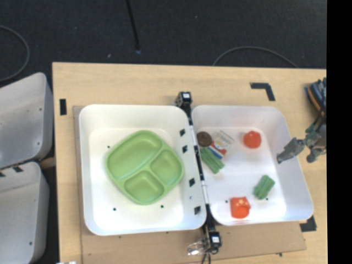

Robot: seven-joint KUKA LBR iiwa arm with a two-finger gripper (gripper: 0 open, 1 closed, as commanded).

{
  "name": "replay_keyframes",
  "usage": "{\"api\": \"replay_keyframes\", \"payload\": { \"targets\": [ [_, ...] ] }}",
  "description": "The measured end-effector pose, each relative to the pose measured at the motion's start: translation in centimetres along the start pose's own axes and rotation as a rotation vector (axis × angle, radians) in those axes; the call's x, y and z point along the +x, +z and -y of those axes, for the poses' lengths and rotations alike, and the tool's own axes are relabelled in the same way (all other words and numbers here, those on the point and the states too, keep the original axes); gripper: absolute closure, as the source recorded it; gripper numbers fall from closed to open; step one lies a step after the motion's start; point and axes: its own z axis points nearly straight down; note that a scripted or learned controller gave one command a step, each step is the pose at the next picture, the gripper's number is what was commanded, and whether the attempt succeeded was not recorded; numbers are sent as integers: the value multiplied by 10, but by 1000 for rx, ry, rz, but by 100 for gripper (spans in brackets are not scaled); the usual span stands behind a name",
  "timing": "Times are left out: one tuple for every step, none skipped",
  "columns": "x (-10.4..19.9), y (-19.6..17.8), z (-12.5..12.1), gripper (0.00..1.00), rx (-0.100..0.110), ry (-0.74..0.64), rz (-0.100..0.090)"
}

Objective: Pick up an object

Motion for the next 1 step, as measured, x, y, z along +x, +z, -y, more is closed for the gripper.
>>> {"api": "replay_keyframes", "payload": {
  "targets": [
    [1, -6, -2, 0, -10, -4, 3]
  ]
}}
